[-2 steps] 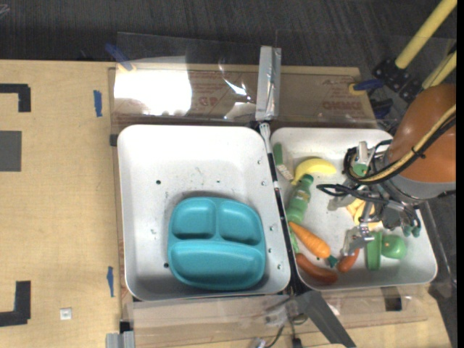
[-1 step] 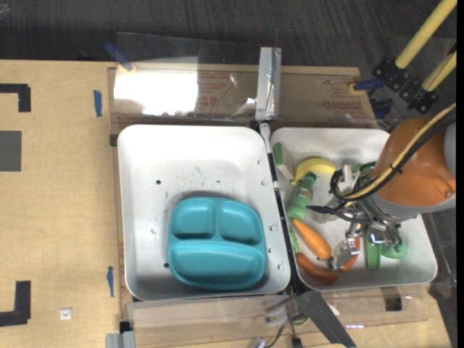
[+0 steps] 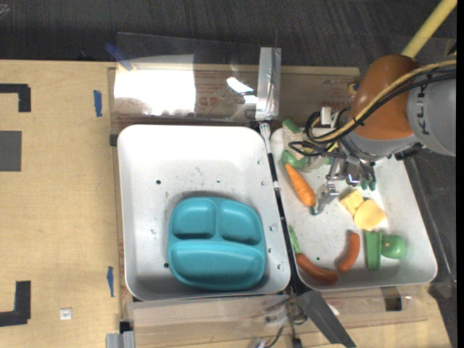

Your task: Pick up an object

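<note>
Where the right bin [image 3: 417,256] comes nearest, a curved brown-red sausage [image 3: 330,261] lies beside a green toy [image 3: 382,248]. Beyond them sits a pale yellow chunk [image 3: 365,210], then an orange carrot [image 3: 299,184], tapered and slanted, by the bin's left wall. Above the yellow chunk hang the jaws [image 3: 341,188]; whether apart or together, I cannot tell. Leftward, the left bin [image 3: 145,158] carries a teal divided tray [image 3: 216,243].

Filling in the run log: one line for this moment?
arm: over right bin | gripper: low, between carrot and yellow piece | grasp: nothing seen held | left bin: teal tray
</note>
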Motion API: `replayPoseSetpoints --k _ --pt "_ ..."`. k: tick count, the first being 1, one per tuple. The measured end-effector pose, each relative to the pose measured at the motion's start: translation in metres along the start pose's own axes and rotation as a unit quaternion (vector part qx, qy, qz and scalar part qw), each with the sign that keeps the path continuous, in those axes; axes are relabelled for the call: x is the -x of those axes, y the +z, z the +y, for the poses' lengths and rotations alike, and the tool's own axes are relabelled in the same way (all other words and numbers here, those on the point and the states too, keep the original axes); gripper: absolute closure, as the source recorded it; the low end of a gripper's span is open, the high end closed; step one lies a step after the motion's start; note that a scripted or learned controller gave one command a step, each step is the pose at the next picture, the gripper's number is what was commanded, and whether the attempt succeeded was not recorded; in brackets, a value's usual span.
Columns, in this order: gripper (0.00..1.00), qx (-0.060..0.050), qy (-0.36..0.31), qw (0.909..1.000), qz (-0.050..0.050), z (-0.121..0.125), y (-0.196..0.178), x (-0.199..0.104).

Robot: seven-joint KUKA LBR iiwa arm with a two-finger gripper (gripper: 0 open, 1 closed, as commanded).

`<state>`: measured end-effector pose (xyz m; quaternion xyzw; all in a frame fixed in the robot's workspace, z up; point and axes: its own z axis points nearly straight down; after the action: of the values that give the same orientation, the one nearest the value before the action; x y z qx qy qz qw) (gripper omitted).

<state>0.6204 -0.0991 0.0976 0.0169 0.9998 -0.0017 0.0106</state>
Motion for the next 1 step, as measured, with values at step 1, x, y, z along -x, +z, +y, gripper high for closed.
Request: replayPoseSetpoints --k 1 --pt "0.00 0.001 0.140 0.9901 -0.005 -0.0082 -0.0010 -0.0542"
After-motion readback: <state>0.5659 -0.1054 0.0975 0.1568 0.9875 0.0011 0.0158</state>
